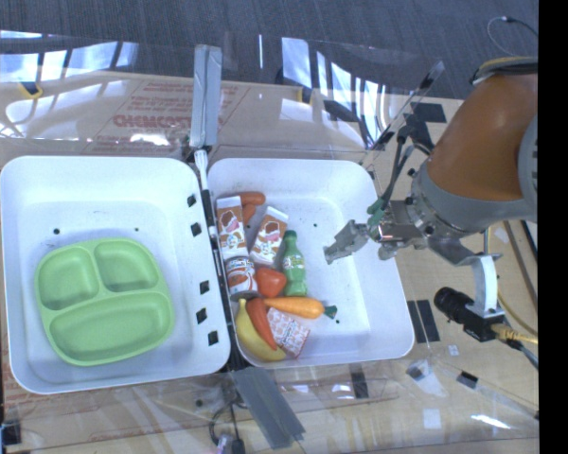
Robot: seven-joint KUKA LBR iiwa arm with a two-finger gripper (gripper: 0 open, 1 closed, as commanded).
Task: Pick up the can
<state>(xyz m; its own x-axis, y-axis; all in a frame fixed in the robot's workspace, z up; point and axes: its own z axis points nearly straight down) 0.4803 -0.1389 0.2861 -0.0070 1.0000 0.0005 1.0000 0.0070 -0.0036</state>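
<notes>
Two white bins sit side by side on the table; the right bin (pixel 383 334) carries the clutter, the left bin (pixel 19 253) carries a green divided plate (pixel 104 301). The can (pixel 239 274) lies on its side against the right bin's left wall, roughly at that bin's 9 o'clock, red-and-white label up. Its long axis runs about 12-to-6 in the view, in line with the juice cartons (pixel 232 225) just above it. Tight packing: a red tomato-like piece (pixel 271 282) touches it on the right, the green bottle (pixel 292 265) is just beyond that, and the carrot (pixel 295 305) and banana (pixel 256 340) crowd its lower end.

The tool (pixel 346 244) hangs over the bare part of the right bin, at its 3 o'clock side, fingers pointing toward 9 o'clock and slightly down. Nothing sits between the fingers; the gap looks narrow, though the blur makes that a loose call.

Key relation: the can lies at about 8 o'clock from the tool, across the bottle and tomato. Judgement: the fingers need to straddle the can's short width, so closing along 3-to-9, with the wall side leaving little room.
</notes>
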